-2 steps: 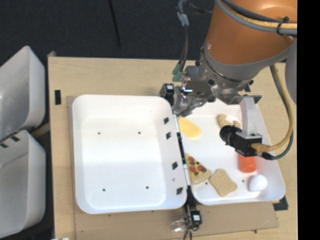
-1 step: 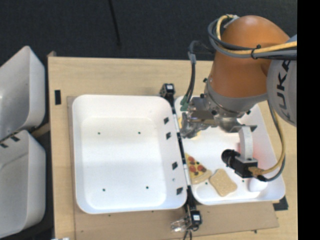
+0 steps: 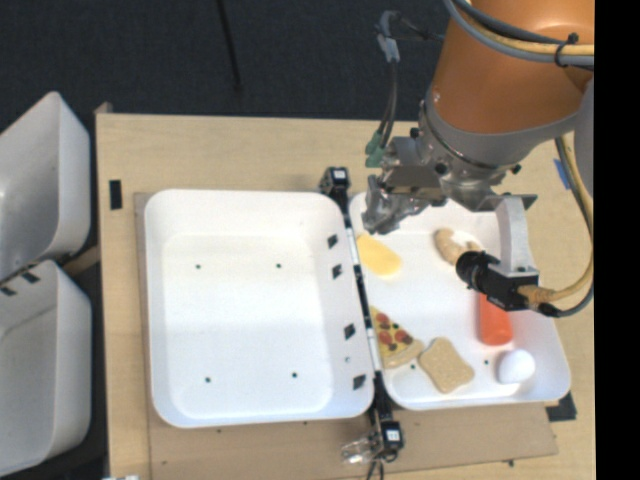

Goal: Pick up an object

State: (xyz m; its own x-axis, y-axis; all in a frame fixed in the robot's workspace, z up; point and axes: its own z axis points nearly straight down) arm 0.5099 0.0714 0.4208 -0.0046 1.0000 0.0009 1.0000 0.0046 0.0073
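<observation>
Pale wood makes up the bench top (image 3: 230, 153), the broadest surface we see, with two shallow white plastic bins on it side by side. The left bin (image 3: 165, 298) is the larger in our view; the right bin (image 3: 540, 383) is partly covered by the grey arm with its orange band (image 3: 520, 48), which reaches in from the right. The arm's two-finger gripper (image 3: 385, 213) hangs low over the far left corner of the right bin, just above a flat yellow oval piece (image 3: 380, 256); we cannot tell whether it touches that piece, nor whether its fingers stand wide or narrow, and we see nothing held between them.

Further objects lie in the right bin. A tan bread-slice toy (image 3: 446, 364) sits near the front edge, with a pizza-slice toy with red spots (image 3: 392, 338) just beside it on the left. An orange-red upright block (image 3: 494, 320) stands toward the right, a tan rounded piece (image 3: 452, 243) lies behind it, and a small white ball (image 3: 516, 366) rests in the front right corner.
</observation>
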